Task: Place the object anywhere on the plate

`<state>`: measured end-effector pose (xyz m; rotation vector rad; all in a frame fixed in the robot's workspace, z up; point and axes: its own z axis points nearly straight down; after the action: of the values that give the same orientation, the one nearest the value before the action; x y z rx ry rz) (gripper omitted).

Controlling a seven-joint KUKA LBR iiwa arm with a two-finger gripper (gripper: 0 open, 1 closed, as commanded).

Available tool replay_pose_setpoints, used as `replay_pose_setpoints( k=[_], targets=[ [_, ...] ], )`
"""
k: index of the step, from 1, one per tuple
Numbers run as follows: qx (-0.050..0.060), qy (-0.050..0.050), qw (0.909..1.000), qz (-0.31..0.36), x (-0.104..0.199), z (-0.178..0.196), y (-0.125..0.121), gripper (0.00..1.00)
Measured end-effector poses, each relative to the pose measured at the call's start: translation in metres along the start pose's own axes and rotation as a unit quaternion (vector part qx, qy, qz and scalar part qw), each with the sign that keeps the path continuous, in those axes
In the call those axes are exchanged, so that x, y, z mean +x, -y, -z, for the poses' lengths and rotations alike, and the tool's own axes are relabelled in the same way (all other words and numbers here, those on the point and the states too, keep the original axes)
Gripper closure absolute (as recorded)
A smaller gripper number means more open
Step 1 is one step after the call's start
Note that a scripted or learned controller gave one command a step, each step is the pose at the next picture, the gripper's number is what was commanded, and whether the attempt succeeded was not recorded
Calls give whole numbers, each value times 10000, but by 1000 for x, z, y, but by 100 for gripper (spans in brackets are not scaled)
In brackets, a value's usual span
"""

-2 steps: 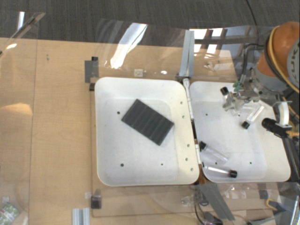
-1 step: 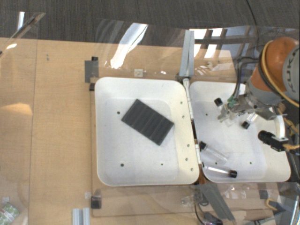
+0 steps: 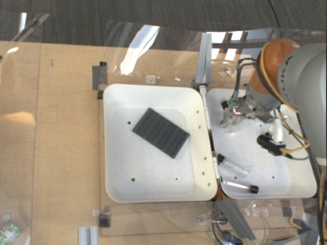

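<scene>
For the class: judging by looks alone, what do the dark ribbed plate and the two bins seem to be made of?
Dark plate: probably matte plastic or rubber, dark grey with fine parallel ridges and no shine. Left bin and right bin: likely moulded white plastic, smooth, with rounded corners and a soft sheen.

I see L bin [image 3: 153,190] w/ dark ribbed rectangular plate [image 3: 161,132] lying flat, rotated diagonal, near centre. R bin [image 3: 306,188]: arm [image 3: 299,70] over upper part, gripper [image 3: 232,114] low near bin's top-left corner. Two clear tubes w/ dark caps near front-left: one [image 3: 232,166], another [image 3: 240,187] just below it. Can't tell fingers' state.
</scene>
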<state>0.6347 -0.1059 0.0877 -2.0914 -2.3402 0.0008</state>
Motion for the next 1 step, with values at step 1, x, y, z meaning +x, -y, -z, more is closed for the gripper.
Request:
replay_pose_setpoints(
  k=[1],
  targets=[
    [148,16,9986,-516,6,-1,-11,100]
  ],
)
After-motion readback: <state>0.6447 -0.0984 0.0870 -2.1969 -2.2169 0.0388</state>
